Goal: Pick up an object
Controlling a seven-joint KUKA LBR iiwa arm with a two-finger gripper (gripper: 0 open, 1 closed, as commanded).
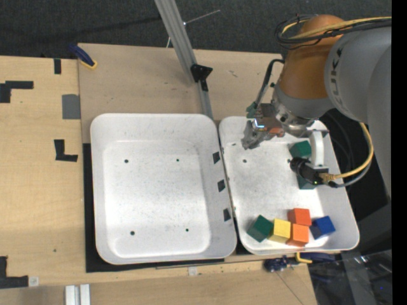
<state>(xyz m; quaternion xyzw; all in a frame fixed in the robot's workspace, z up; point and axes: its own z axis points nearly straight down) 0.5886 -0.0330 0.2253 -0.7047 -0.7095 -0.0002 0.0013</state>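
Observation:
My gripper [252,136] hangs over the far left part of the right bin [264,183], above bare white floor, with no object seen in it. A green block [300,149] lies to its right, near the arm's black fitting. Along the bin's near edge sits a cluster of blocks: a dark green one [259,227], a yellow one [281,229], two orange ones [301,216] [297,234] and a blue one [323,226]. The cluster is well apart from the gripper.
The left bin [152,183] stands beside the right one, sharing a raised middle rim [224,176]. A slanted metal pole [181,37] rises behind the bins. Yellow cable [356,167] loops off the arm at right.

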